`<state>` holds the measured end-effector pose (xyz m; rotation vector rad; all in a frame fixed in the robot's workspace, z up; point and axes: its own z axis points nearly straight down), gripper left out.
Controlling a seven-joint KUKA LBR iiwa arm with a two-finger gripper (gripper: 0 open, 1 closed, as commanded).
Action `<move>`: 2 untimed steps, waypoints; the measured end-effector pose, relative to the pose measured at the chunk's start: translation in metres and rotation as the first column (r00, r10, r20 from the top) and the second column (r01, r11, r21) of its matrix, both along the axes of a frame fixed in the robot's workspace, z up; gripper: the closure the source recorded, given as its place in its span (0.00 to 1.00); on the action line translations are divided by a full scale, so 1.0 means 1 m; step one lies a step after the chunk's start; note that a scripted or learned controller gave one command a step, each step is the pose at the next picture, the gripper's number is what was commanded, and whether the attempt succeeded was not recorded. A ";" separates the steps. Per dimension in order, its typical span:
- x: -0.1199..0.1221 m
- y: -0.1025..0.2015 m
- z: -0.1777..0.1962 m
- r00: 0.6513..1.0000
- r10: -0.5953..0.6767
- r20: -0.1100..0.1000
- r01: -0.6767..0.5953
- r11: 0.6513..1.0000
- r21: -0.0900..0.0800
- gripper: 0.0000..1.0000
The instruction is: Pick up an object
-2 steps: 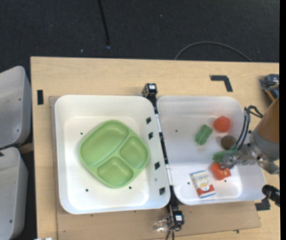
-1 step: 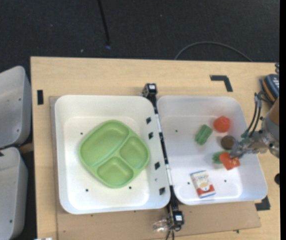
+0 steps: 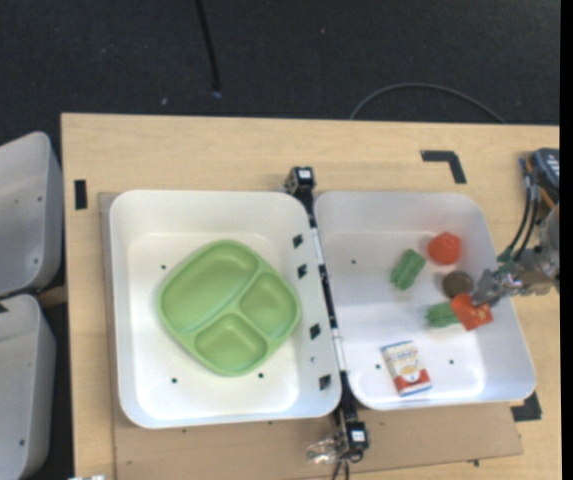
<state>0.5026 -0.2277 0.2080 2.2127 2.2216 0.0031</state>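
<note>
claw (image 3: 488, 290) over red block (image 3: 473, 314) | carton (image 3: 406, 367) label unreadable

- Setting: robotics lab / test cell, not a home.
- Evidence: plywood tabletop (image 3: 216, 153) w/ black corner markers (image 3: 446, 163); two white bins (image 3: 126, 298) (image 3: 366, 218) clipped side by side.
- Cable (image 3: 416, 93) over dark carpet (image 3: 266, 38); toy props in right bin.
</note>
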 end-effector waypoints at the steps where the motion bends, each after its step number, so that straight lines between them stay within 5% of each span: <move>1: 0.022 0.041 0.005 1.000 0.003 -0.003 -0.003 1.000 0.002 1.00; 2: 0.038 0.086 0.000 1.000 0.003 -0.005 -0.003 1.000 0.003 1.00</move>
